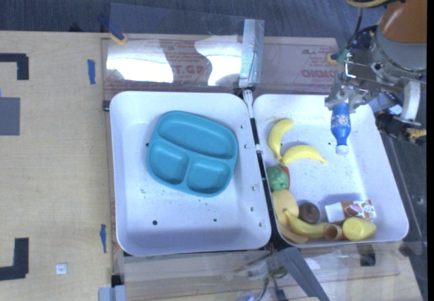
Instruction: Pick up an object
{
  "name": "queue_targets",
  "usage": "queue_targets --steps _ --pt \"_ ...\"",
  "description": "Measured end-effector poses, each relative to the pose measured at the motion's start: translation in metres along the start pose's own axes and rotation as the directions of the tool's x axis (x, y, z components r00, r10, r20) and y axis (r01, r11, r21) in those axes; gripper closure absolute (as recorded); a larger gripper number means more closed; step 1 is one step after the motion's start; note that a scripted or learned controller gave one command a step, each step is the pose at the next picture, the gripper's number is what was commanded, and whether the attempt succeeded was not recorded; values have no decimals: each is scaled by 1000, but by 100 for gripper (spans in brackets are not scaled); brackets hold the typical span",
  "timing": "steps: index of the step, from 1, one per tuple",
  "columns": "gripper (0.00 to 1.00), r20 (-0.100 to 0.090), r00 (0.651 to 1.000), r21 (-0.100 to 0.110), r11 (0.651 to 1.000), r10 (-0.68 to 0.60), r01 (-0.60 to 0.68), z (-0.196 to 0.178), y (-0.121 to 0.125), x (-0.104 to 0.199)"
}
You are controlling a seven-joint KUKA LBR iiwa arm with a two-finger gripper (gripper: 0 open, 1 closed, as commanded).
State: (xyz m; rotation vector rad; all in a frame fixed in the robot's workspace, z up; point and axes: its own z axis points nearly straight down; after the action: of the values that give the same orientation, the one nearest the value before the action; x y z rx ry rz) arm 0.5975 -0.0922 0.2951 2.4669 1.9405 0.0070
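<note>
Claw [341, 104] clamped on a blue bottle [340, 127], which hangs just below it over the right bin [386, 177]. I judge the lift needs a straight, slow rise, keeping clear of the bananas [291, 144] nearby.

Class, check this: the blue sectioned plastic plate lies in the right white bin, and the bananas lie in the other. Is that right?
Not quite. The camera view shows the blue sectioned plastic plate in the left white bin; the yellow bananas lie in the other.

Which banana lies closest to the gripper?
The lower banana of the upper pair, pointing right toward the blue bottle at the gripper; the third banana lies at the bin's front.
</note>
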Motion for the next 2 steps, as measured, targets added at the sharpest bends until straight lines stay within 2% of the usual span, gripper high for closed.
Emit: queue_targets --steps 1,2 --pt "100 3 1000 19 1000 8 -8 51 -10 88" --pt "100 6 959 6 959 285 -285 -37 -12 48"
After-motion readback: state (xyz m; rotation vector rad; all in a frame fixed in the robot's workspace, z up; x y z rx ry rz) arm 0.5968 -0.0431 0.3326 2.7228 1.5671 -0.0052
